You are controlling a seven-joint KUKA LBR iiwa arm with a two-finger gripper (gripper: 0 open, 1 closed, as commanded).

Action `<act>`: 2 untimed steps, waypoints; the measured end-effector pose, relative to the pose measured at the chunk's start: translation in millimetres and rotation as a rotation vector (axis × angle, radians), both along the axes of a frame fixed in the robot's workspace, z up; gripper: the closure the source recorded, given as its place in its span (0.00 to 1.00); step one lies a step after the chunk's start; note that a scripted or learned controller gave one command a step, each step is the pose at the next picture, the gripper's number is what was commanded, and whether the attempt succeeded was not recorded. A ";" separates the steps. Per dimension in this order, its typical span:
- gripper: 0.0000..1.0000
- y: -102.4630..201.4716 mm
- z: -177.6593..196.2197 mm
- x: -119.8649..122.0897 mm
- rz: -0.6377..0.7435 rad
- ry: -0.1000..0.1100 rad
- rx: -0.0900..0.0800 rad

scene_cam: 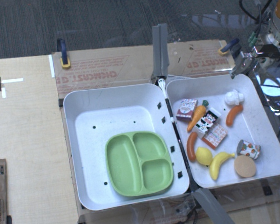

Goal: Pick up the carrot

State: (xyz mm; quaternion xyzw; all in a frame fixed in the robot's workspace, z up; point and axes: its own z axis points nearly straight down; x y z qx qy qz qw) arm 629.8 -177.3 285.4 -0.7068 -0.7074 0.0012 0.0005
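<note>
The carrot (pixel 198 117), orange with a green top, lies at a slant in the upper left part of the right bin (pixel 269 119). It rests among small food cartons, its green end pointing up and right. My gripper (pixel 240 66) hangs at the bin's far right corner, outside its rim. It is well apart from the carrot, up and to the right of it. The grey arm behind it is cut off by the frame's edge.
The right bin also holds a sausage (pixel 191 146), a lemon (pixel 203 155), a banana (pixel 219 164), a round biscuit (pixel 245 166), an orange piece (pixel 233 114), a white lump (pixel 233 97) and cartons (pixel 186 107). A green divided plate (pixel 138 163) lies in the left bin (pixel 83 140).
</note>
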 end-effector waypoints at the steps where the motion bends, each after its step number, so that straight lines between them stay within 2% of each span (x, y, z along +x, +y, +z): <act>1: 0.00 49.0 -71.9 10.0 0.149 -0.001 0.000; 2: 0.00 44.1 -176.3 -0.8 0.273 -0.016 -0.002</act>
